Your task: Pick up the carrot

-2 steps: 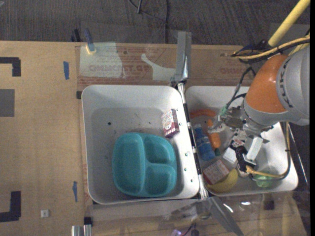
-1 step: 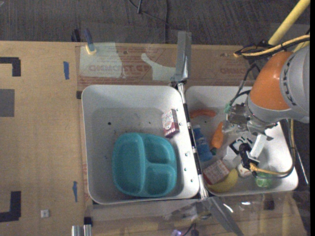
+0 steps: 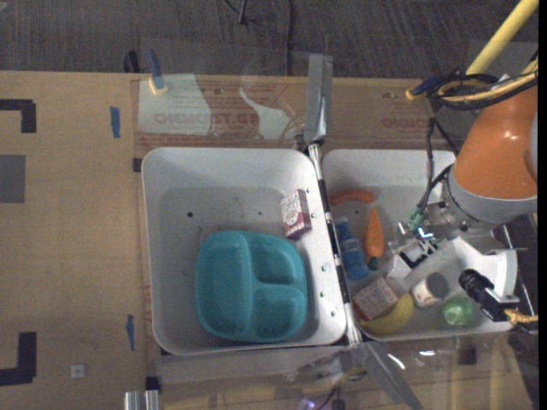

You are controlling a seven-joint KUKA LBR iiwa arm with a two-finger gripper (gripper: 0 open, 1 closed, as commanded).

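- The bench [image 3: 68, 229] is carrying 2 shallow white bins side by side, the left bin [image 3: 171, 178] and the right bin [image 3: 389, 165], meeting along a shared divider.
- The carrot [image 3: 374, 233] is lying in the right bin, near its left side, orange and tapered, its narrow end pointing toward the far wall.
- A blue object [image 3: 350, 250] is lying just beside the carrot on its left, close to the divider.
- An orange curved piece [image 3: 353, 197] is sitting just beyond the carrot's tip, near the far-left corner of the right bin.
- The arm [image 3: 500, 156], grey with an orange band, is reaching in from the right over the right bin.
- The pincer [image 3: 410, 250] is hanging low over the middle of the right bin, just to the right of the carrot; whether its fingers are apart or together cannot be told, and nothing is seen between them.
- A small patterned box [image 3: 376, 297] is resting near the front of the right bin, touching a yellow banana [image 3: 391, 317] lying along the front wall.
- A green round object [image 3: 458, 313] is sitting toward the front right corner.
- In the left bin, a teal divided plate [image 3: 252, 287] is lying flat, and a small red and white box [image 3: 296, 214] is standing near the divider.
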